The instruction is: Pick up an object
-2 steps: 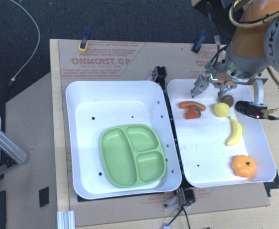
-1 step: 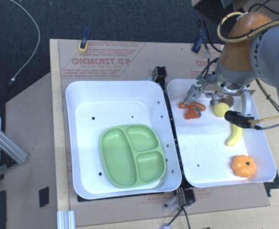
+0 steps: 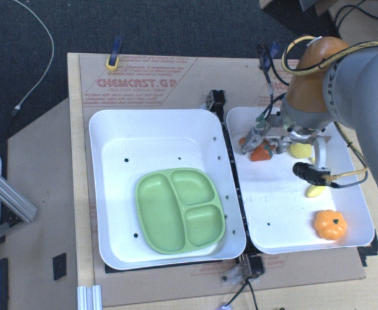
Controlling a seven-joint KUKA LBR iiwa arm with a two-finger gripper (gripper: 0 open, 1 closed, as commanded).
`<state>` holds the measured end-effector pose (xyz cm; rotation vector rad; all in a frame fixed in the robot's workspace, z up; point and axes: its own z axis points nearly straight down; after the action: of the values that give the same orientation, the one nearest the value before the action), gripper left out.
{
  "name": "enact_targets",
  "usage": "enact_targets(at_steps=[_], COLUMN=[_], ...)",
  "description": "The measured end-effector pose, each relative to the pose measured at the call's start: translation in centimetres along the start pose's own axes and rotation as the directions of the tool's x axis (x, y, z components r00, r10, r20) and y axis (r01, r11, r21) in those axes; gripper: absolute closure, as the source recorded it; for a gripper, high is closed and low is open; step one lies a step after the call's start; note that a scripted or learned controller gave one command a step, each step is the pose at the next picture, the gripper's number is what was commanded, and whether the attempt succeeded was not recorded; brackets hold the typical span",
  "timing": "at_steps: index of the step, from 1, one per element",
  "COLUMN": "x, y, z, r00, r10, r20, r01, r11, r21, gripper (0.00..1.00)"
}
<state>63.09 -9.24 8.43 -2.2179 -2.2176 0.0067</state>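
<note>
Reaching in from the right, the arm point(image 3: 344, 76) hangs its pincer point(image 3: 266, 142) low over the far-left corner of the right bin point(image 3: 273, 234), close to the wall shared with the left bin point(image 3: 111, 192). Whether it is spread or pressed together cannot be told. A small red-orange object point(image 3: 261, 153) lies right at its tip. A yellow piece point(image 3: 300, 150) sits just beside, another point(image 3: 315, 190) nearer, and an orange pumpkin point(image 3: 331, 225) near the front-right rim. The bin's front-left floor lies open. A green divided plate point(image 3: 179, 208) occupies the left bin.
</note>
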Motion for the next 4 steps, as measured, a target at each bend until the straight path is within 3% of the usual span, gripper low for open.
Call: enact_targets(at_steps=[1,3,4], x=[0.0,-0.8,-0.8], y=[0.2,0.7,0.8], z=[-1.4,-14.1,-18.4], r00=[1.0,1.0,1.0], r10=[0.001,0.0,-0.001], r20=[0.0,0.002,0.002], r01=[-0.001,0.0,0.001], r11=[1.0,1.0,1.0], r21=[-0.007,-0.014,-0.014], gripper=[1.0,1.0,1.0])
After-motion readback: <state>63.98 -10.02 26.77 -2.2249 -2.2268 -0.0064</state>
